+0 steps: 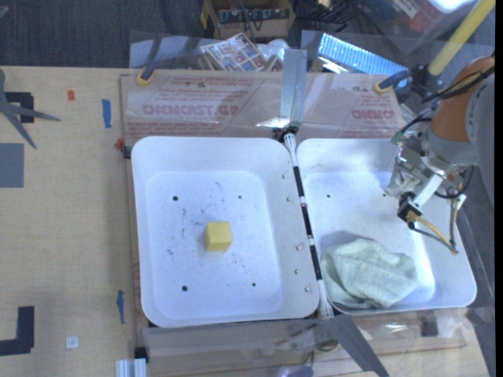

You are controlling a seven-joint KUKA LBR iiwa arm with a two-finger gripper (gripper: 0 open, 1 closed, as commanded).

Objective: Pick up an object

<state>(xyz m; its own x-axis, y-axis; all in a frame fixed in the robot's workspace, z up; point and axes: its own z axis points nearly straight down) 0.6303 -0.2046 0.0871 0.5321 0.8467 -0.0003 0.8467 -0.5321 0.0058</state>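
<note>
A small yellow block (218, 236) lies near the middle of the left bin (157, 163). A crumpled pale green cloth (369, 272) rests in the front part of the right bin (346, 159). My gripper (398, 185) hangs over the right side of the right bin, above and behind the cloth and apart from it. I see nothing held between its fingers.
A metal divider (302, 203) runs between the two bins. Clear plastic sheeting and a vertical metal post (293, 89) stand behind the bins. The wooden bench (63, 210) extends to the left, with black brackets and blue tape marks on it.
</note>
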